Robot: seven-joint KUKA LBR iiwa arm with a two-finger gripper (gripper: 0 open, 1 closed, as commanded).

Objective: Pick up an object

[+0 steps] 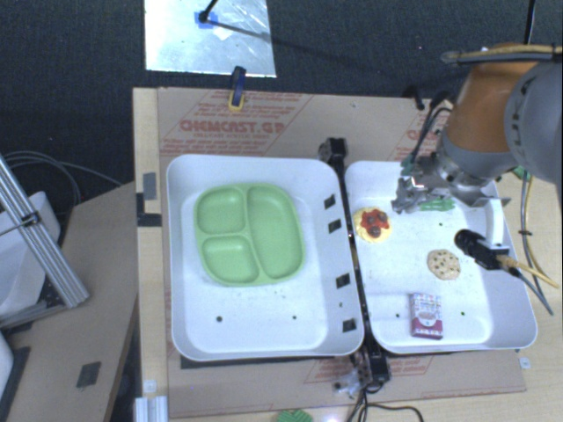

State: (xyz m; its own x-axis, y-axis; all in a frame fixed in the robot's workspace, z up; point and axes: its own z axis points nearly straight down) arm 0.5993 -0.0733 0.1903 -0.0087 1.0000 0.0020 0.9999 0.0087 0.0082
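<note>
In the right bin (510,323) lie a small round pizza-like piece with red topping (373,223), a chocolate-chip cookie (443,264), a small red and white box (426,315) and a thin green item (437,205). My gripper (406,199) hangs low over the bin's far part. It is just left of the green item and up and to the right of the pizza piece. The arm's grey wrist hides part of the green item.
The left bin (189,323) holds a light green divided plate (249,235). A black divider with clips (343,236) runs between the bins. A black cable end (475,247) juts in over the right bin's right side near the cookie.
</note>
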